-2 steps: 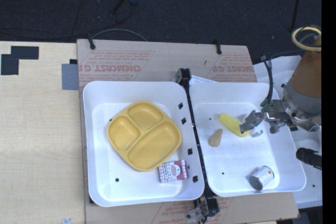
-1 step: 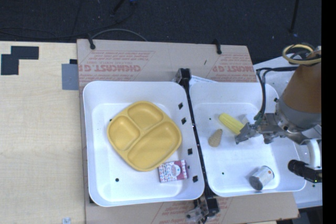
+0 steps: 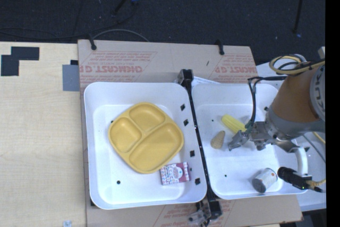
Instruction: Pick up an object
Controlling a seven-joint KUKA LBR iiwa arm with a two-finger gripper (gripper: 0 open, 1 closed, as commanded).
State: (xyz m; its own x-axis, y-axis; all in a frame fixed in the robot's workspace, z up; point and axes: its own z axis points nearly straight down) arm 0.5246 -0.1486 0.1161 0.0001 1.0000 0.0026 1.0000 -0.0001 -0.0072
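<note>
- Dark grey gripper (image 3: 237,141) sits low in the shallow white right bin (image 3: 234,191), just beside a tan oval lump (image 3: 218,140), probably lining up a grasp.
- Its opening can't be told; nothing visibly held.

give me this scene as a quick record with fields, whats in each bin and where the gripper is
left bin: shallow white bin
left bin contents: yellow three-compartment plastic plate; small pink and white printed carton by the plate's near edge
right bin: shallow white bin
right bin contents: yellow ribbed corn-like piece; tan oval lump; short grey and white cylinder
gripper: over right bin, beside the tan lump
grasp: cannot tell
</note>
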